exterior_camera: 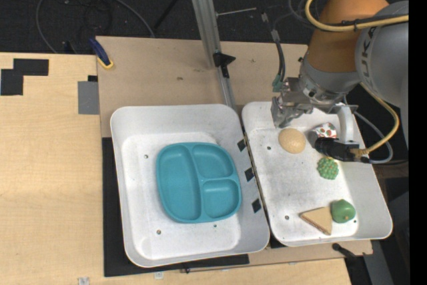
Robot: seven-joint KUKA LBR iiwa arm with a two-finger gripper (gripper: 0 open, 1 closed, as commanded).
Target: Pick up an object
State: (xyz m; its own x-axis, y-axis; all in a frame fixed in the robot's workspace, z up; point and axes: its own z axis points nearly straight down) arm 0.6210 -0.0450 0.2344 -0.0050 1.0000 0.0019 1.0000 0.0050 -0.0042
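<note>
Gripper [288,111] low over right bin [293,223] at its 12 o'clock edge, finger state cannot be told; tan round bread roll [291,141] lies just beside it toward 6 o'clock; best to shift down-frame, centre over roll, then descend squarely.

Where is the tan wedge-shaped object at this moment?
The tan wedge lies in the right bin, near its front edge, touching the green apple-like object on its right.
</note>
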